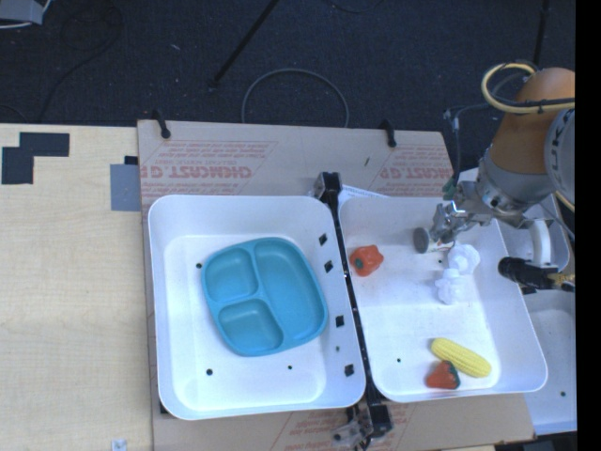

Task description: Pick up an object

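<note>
In the right bin (394, 383) lie an orange-red pepper (366, 259) near the left wall, a white crumpled object (455, 275) toward the right, and a yellow corn cob (461, 357) with a small red item (441, 376) touching it at the front. My gripper (441, 233) hangs over the bin's back right part, just above and left of the white object. A small grey rounded piece (422, 241) shows at its lower left tip. Nothing is visibly held.
The left bin (178, 252) holds a blue divided plate (265, 295). A black divider (340, 289) runs between the two bins. Cardboard (244, 163) lies behind the bins, and a light wooden bench top (66, 289) spreads to the left.
</note>
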Robot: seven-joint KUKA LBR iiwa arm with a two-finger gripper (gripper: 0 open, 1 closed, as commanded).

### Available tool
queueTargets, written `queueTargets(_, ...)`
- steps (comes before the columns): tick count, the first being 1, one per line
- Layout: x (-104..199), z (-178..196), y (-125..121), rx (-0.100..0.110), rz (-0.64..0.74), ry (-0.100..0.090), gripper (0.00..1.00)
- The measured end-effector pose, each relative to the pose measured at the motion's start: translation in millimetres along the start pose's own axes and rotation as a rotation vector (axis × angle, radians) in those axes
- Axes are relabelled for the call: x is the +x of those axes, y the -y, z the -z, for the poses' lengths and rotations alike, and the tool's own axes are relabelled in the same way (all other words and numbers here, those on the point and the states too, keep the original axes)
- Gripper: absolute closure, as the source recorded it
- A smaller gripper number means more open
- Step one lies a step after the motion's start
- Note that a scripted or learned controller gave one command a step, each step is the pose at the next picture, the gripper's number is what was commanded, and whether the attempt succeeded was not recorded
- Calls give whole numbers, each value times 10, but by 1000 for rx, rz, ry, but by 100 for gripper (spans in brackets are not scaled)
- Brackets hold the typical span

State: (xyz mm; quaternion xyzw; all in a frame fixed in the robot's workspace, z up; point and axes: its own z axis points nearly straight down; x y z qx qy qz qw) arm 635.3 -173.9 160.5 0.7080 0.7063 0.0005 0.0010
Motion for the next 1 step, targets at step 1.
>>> queueTargets(1,-65,484,-80,-1,5,1,100)
